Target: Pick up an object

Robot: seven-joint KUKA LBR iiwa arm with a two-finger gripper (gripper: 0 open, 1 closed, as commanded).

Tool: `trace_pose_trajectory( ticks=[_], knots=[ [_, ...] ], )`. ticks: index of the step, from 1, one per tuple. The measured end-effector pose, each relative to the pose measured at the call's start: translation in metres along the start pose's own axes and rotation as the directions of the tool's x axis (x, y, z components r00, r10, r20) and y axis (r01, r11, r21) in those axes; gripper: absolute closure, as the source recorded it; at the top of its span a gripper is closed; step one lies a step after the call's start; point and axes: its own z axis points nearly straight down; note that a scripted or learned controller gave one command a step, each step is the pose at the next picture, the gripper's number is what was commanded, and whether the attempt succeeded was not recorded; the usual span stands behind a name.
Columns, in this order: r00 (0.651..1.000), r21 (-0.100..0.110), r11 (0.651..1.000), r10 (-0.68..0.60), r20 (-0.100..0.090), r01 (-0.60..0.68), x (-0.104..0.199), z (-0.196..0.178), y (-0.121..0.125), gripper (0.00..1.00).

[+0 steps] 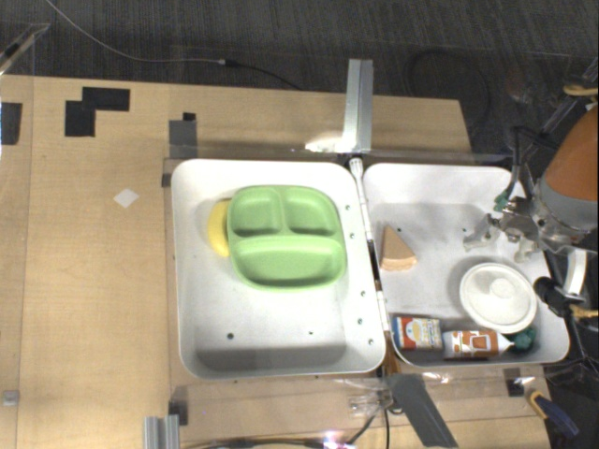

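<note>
The right bin holds a tan wedge near its left wall and a white round bowl toward its right side. A small red-and-white carton and a bottle with a green cap lie on their sides along the front wall. My gripper hangs over the bin's right part, just behind the white bowl, at the end of the grey arm with its orange band. I see nothing held in it.
In the left bin, a green divided plate lies toward the back, with a yellow banana-like thing sticking out from under its left edge. A metal post stands behind the wall between the bins.
</note>
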Motion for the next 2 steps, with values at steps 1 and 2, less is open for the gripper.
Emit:
trace_pose_trajectory(
  ticks=[1,2],
  knots=[
    [0.994,-0.004,0.994,-0.108,0.001,0.108,0.035,0.038,-0.003,0.0],
    [0.994,-0.012,0.994,-0.108,0.002,0.108,0.035,0.025,0.0,1.0]
  ],
)
